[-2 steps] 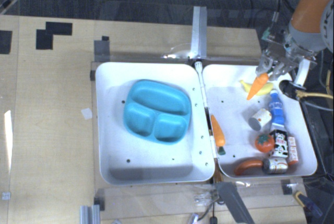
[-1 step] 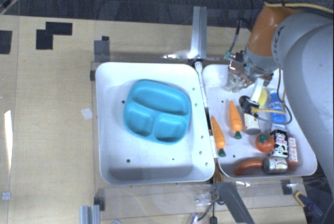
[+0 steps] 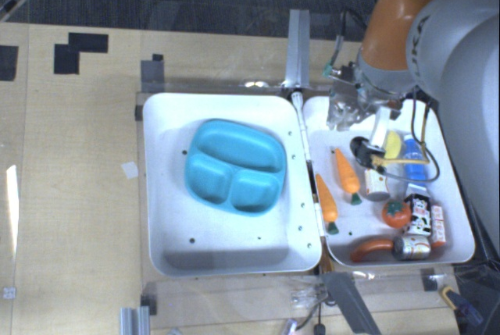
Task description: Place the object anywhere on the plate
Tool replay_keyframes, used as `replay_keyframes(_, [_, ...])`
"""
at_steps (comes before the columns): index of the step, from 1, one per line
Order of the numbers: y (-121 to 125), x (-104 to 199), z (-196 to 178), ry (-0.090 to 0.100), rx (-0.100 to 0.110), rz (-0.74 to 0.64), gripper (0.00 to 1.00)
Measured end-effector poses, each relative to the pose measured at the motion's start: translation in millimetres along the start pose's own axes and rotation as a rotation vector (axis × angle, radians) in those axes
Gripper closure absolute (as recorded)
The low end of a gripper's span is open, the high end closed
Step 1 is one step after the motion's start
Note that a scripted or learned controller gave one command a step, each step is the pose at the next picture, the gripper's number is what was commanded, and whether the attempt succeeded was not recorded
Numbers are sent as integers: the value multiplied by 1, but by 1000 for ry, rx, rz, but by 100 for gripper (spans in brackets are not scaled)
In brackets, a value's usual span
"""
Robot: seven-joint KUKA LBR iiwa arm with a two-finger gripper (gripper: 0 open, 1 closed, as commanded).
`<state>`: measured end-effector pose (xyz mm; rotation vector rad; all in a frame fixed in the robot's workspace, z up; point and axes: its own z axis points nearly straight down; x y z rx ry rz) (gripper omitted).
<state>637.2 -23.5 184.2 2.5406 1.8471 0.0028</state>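
Grey arm with orange band (image 3: 391,17) reaches from 2 o'clock; gripper (image 3: 345,113) hangs over the right bin (image 3: 457,244), grip state unclear. Blue divided plate (image 3: 234,164) at 9 o'clock. Labels unreadable.

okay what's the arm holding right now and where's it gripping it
Cannot be told. The end effector hangs over the far end of the right bin, above the two carrots; nothing visibly sits in it.

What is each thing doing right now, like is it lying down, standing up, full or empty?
Blue plate: flat in the left bin, nothing on it.
Carrot: lying down in the right bin.
Second carrot: lying by the divider.
Tomato: resting among the other toys.
Sausage: lying near the front wall.
Tool: above the right bin's back corner.
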Motion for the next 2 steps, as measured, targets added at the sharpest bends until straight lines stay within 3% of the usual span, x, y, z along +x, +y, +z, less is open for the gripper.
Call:
replay_keyframes(1, [9,75,1,0,1,-61,100])
replay_keyframes(2, [-47,108,1,-1,3,-150,100])
